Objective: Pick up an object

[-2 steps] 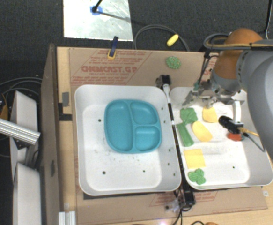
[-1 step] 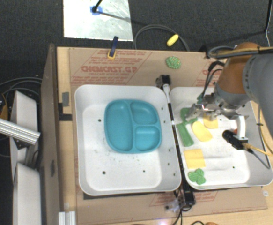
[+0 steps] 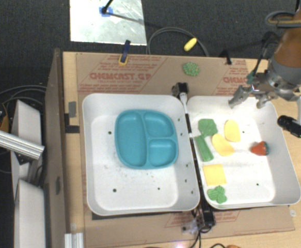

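**Small toy foods await a pinch in the right bin**

Nearest lies a green leafy piece [image 3: 218, 194], then a yellow square [image 3: 215, 174], likely light, stiff and slippery; edges are best pinched. Farther, the hand [image 3: 251, 98] is held spread, empty.

Two shallow white bins sit side by side on the cardboard-covered tabletop [image 3: 140, 71]. The left white bin [image 3: 101, 190] holds a teal plastic divided plate [image 3: 145, 139] near its middle. The right white bin [image 3: 279, 185] holds a green flat leaf-shaped piece [image 3: 207, 126], a green stick [image 3: 204, 149], two yellow oval slices [image 3: 232, 130], touching one another, a yellow square slab [image 3: 215, 174], a small green bumpy cluster [image 3: 217, 194] at the bin's near edge, and a red strawberry-like piece [image 3: 259, 148] toward the right wall. The metal claw [image 3: 251, 96] hangs over this bin's far right corner with its two fingers spread apart, nothing between them. A small green round disc [image 3: 191, 68] lies on the tabletop beyond the bins.
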